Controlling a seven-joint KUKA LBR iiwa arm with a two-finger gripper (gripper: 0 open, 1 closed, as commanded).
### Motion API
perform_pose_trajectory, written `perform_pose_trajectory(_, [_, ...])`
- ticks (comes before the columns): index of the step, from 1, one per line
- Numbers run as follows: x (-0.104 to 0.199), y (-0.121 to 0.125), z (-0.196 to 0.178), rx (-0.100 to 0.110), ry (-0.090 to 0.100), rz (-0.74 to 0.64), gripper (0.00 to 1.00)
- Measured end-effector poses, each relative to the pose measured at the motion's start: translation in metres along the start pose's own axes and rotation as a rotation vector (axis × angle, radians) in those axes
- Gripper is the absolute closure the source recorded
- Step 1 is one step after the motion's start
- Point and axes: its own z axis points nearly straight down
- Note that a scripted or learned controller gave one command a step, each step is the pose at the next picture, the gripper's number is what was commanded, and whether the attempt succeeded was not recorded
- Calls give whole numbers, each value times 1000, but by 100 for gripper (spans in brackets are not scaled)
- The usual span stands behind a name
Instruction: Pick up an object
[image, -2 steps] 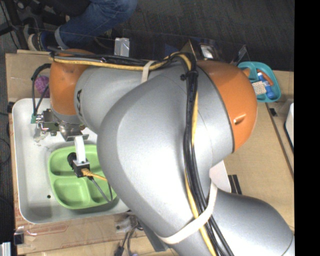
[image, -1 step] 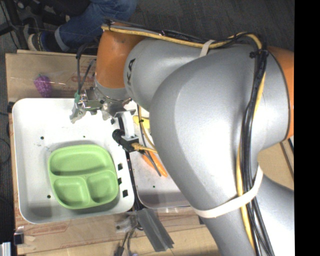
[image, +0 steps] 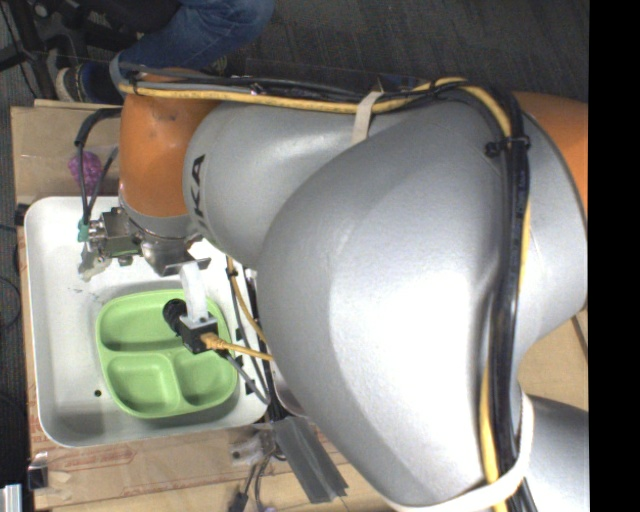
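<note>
While the big grey arm (image: 400, 290) is spreading across most of the view from the right, its orange band (image: 155, 150) is sitting at upper left, above the wrist. Below that band, the end effector (image: 100, 245) is hanging over the upper left part of a white bin (image: 45, 330), near the bin's far wall. Its metal parts are showing, but the fingertips are too small and cluttered to read; whether they are spread or closed, cannot tell. Nothing is visibly sitting between them.

A green divided tray (image: 150, 365) is lying flat in the white bin, taking up its middle and lower part. Three compartments are showing: one long one across the top, two smaller ones below. The tray is lying just below and to the right of the end effector; contact between them cannot be judged from this angle.

A white bracket with a black fitting (image: 192, 320) is hanging off the wrist and overlapping the tray's upper right corner. Black and yellow cables (image: 500, 200) are running along the arm's shell.

A purple object (image: 88, 168) is lying on the wooden counter (image: 45, 140) outside the bin, beyond its far wall, partly hidden by the arm. Someone in blue clothing (image: 200, 25) is standing at the top edge.
</note>
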Motion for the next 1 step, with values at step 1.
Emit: perform_pose_trajectory(1, [-22, 2, -241, -3, 1, 94, 0])
